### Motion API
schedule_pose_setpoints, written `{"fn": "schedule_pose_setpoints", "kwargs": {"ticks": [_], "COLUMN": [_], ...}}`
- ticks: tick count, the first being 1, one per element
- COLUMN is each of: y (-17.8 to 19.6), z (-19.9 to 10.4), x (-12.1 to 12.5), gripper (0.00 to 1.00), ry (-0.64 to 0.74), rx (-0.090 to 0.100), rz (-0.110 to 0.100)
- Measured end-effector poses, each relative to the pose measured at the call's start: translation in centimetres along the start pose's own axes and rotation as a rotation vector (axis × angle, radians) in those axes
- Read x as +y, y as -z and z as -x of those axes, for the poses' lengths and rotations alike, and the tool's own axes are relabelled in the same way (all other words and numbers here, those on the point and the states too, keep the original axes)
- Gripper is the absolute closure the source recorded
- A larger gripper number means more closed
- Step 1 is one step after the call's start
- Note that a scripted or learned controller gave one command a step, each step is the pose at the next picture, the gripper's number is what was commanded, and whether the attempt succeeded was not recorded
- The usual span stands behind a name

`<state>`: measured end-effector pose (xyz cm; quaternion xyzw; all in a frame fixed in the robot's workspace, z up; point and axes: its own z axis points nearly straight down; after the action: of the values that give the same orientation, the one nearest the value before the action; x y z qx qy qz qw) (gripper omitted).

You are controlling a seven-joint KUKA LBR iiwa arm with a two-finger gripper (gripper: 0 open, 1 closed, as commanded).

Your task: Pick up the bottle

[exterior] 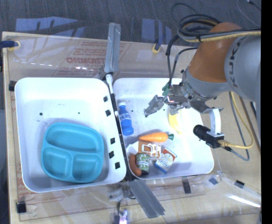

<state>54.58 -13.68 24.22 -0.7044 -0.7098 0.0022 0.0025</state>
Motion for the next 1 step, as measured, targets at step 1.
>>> {"fn": "schedule_pose_setpoints", "kwargs": {"ticks": [1], "y": [-11.25], "z": [-2.98], "x": [3.12], "gripper": [0.0], "ry": [0.132], "rx": [-0.003], "rz": [0.001]}}
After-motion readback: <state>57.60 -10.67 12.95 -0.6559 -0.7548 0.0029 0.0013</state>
